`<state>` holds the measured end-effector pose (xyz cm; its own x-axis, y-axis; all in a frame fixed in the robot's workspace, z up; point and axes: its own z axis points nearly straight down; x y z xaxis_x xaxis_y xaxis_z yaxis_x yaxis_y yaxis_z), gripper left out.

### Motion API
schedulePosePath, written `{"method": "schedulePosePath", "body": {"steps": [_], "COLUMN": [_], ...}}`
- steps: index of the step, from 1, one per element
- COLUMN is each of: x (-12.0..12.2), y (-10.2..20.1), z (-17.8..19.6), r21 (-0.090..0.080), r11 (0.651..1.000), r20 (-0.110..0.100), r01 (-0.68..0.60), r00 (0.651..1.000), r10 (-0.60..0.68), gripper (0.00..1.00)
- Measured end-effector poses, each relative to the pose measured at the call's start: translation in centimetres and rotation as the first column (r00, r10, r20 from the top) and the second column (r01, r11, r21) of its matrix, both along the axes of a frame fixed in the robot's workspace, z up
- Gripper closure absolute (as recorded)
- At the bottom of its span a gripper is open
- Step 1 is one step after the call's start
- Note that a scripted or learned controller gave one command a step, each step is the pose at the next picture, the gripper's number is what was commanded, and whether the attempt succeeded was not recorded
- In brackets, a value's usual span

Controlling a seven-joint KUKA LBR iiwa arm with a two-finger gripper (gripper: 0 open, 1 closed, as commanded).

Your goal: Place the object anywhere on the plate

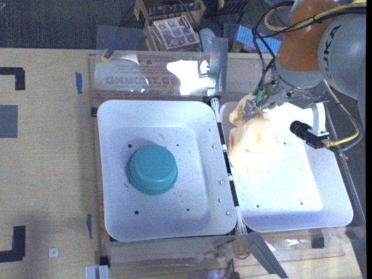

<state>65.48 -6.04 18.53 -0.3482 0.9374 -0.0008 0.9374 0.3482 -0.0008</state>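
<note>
round teal plate (pixel 152 168), left bin (pixel 116 214); pale crumpled object (pixel 250 138), right bin (pixel 290 214)

Two shallow white bins side by side on a light wooden bench (pixel 40 173). Left bin (pixel 110 214): scattered dark specks on its floor. Right bin (pixel 302 208): strongly lit, glare over its far half. Metal divider strip (pixel 225 167) with small fasteners runs between the two.

Clear plastic sheet (pixel 145 77) with faint red lettering lies along the far edge of the left bin, reflecting light. Blue tape marks (pixel 78 83) and black corner marks (pixel 14 77) on the bench's left part.

Beyond the far edge: patterned box (pixel 171 31) on dark floor, clutter around it, details unclear.
</note>
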Motion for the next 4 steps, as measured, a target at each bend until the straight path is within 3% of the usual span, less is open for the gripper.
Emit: {"method": "schedulePosePath", "body": {"steps": [1,2,3,4], "x": [0.1,-2.8,-6.4,-8.8], "y": [0.0,3.0,6.3,10.4], "z": [4.0,4.4,4.5,5.4], "r21": [0.000,0.001,0.000,0.000], "r11": [1.000,0.921,0.698,0.369], "r20": [0.005,0.001,0.003,0.003], "r01": [0.000,-0.389,-0.716,-0.929], "r00": [1.000,0.921,0.698,0.369], "r10": [0.000,0.389,0.716,0.929], "gripper": [1.00,1.00,1.00,1.00]}}
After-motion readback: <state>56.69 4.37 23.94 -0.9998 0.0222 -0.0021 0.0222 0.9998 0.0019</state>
